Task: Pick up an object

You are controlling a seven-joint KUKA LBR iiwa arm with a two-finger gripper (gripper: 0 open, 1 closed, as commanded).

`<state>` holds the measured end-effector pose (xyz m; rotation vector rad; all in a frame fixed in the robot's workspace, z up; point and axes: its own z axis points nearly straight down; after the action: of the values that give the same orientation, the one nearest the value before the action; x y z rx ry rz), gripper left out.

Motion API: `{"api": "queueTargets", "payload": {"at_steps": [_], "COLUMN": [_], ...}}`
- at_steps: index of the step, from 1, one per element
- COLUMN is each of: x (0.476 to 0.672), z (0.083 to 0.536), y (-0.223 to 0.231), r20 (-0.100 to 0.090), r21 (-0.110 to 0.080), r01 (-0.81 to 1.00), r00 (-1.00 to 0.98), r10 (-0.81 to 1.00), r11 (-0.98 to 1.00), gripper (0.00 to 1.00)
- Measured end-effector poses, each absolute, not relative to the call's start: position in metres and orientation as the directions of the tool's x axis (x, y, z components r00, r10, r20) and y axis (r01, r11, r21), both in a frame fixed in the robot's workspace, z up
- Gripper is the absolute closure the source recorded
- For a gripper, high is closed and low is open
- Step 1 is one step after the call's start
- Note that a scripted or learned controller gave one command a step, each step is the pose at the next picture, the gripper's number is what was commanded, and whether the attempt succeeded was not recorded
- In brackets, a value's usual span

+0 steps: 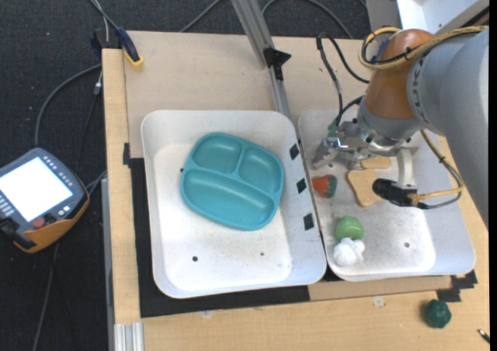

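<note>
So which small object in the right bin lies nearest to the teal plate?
The red object, at the right bin's left edge; the green and white ones lie lower.

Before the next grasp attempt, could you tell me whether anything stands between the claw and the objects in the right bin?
Nothing visible does: the claw hangs over the right bin, with the red toy and tan piece just beside it.

No text, label, brand, number or sign can be read anywhere. The handheld pendant (39, 198), on the floor left of the bench (194, 70), shows a bright screen washed out to white, and the small marks along its edge are too blurred to read.
</note>
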<state>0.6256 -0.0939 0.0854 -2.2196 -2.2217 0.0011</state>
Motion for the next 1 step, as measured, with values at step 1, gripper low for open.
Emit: {"api": "queueTargets", "payload": {"at_steps": [1], "x": [0.6276], "z": [0.0992], "y": [-0.0941], "r20": [-0.001], "r21": [0.005], "r01": [1.000], "r00": [0.000], "r10": [1.000], "r11": [0.000], "gripper": [1.00]}}
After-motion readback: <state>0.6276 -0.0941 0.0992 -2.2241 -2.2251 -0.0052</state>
